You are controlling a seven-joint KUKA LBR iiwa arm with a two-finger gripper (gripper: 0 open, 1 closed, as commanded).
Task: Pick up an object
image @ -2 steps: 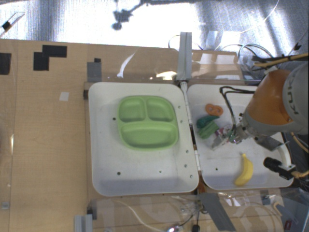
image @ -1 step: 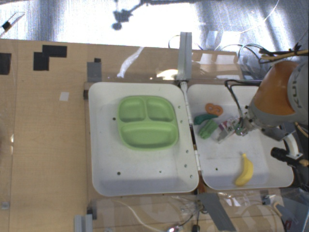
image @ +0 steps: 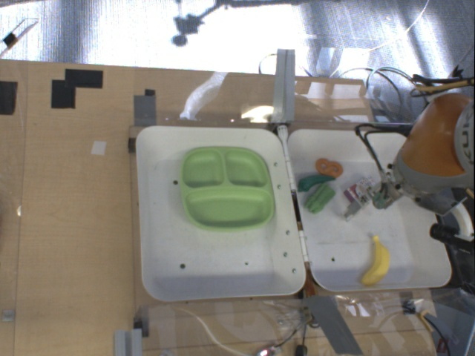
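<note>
So, the count: two white bins side by side on the tabletop (image: 67, 221). The left bin (image: 159, 269) holds one green divided plate (image: 226, 188) with three compartments, sitting a bit toward 12 o'clock of the bin's middle. The right bin (image: 423, 269) has four things I can make out: one yellow banana (image: 377, 261) down at about 5 o'clock, one orange slice-shaped toy (image: 329, 167) up at about 11, and two green veggie-looking pieces (image: 318, 193) stacked just below it, touching each other near the divider at 9 o'clock. One arm (image: 438, 136) comes in from 3 o'clock, grey with that big orange section. Its pincer (image: 364, 196) hangs low over the middle of the right bin, just beside the green pieces. Honestly too blurry to tell whether the pincer is spread or pressed together.
</note>
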